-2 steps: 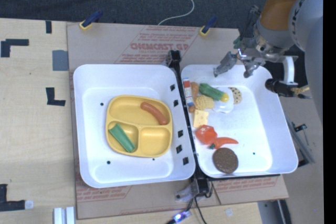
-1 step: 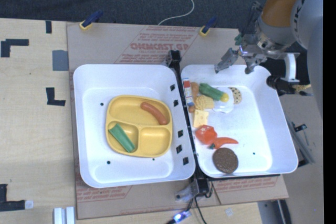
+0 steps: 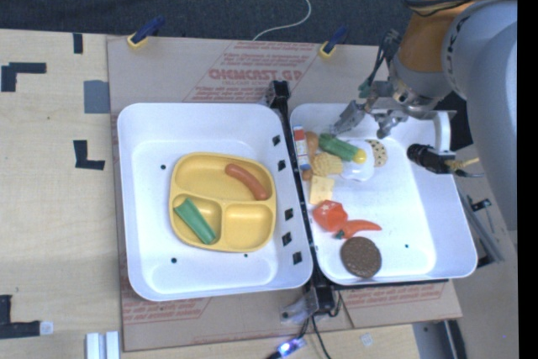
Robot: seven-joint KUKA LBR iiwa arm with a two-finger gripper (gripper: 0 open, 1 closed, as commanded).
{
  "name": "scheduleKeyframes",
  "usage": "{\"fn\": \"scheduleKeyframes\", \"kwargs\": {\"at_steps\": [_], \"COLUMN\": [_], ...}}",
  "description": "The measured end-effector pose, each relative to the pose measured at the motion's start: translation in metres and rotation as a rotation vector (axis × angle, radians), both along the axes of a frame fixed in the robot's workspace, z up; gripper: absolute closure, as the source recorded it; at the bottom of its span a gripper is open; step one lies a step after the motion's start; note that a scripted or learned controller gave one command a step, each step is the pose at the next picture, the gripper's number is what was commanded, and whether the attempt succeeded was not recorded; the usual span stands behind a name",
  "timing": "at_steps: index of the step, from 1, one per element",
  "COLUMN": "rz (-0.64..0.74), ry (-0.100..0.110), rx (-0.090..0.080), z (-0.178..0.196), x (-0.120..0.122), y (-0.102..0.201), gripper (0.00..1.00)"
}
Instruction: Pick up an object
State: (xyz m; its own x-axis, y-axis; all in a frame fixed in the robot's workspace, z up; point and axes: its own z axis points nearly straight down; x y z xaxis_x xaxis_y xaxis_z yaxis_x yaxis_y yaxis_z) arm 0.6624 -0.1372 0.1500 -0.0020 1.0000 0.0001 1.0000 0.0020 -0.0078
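Near edge of right bin [image 3: 437,252]: brown disc [image 3: 361,256], then red pepper [image 3: 340,217] (neither under the arm). Further back, the green cucumber [image 3: 338,148] lies in the pile at the bin's far left, long axis slanting upper-left to lower-right. Gripper [image 3: 370,119] hovers just beyond it to the right, fingers apart, nothing between them.

A green pickle [image 3: 338,148] lies slanted atop food in the right bin [image 3: 424,219].
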Motion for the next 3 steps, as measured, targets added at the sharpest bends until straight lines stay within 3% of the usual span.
{"fn": "scheduleKeyframes", "kwargs": {"at_steps": [1,2,3], "rz": [0.001,0.002,0.004], "ry": [-0.001,-0.015,-0.02], "rx": [0.0,-0.005,-0.005], "z": [-0.045,-0.062,-0.05], "x": [0.003,0.006,0.007], "y": [0.002,0.003,0.004], "gripper": [0.0,0.0,1.0]}}
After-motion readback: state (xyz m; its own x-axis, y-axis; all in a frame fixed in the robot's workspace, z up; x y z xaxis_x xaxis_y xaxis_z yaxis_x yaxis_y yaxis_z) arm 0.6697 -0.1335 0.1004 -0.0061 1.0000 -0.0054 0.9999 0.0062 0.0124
